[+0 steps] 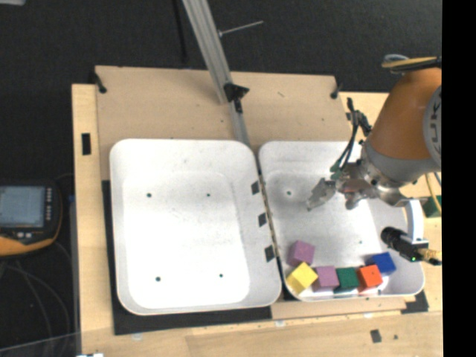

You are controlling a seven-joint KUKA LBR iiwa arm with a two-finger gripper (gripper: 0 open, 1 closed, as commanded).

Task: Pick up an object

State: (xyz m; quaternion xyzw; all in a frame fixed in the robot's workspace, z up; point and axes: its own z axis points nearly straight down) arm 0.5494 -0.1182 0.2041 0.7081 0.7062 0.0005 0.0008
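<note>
While hovering over right bin (297,162), above the block row | gripper (335,193) on grey-orange arm (405,132), fingers spread, pinching nothing | left bin (134,169) beside right bin on counter (149,95) | along right bin's near wall: purple block (301,253), yellow block (303,277), pink block (326,277), green block (347,277), orange block (370,276), blue block (383,262)

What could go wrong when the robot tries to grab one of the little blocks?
The blocks sit packed in a row against the right bin's near wall, so the gripper may not fit around just one. It might push a neighbour, such as the yellow block, instead of lifting it. It hangs well above the row, over bare bin floor, so closing here would probably catch nothing.
</note>
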